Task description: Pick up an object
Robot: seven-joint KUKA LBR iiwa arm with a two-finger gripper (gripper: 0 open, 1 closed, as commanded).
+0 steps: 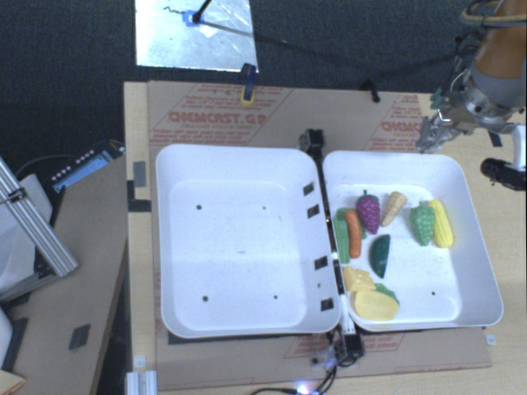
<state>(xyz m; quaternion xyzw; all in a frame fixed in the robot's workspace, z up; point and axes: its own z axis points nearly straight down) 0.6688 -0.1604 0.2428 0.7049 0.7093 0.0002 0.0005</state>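
The gripper (430, 135) is hovering beyond the right bin (471, 220), above the worktop (272, 113); its grip I cannot tell.

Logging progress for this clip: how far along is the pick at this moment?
Nothing looks picked yet. The toy foods, including the purple grapes, carrot, corn cob and yellow piece, all lie in the right bin. In hand: the gripper hangs above the cardboard just beyond that bin's far rim, with no object seen in it. Left: move over the bin, descend, grasp one item and lift it.
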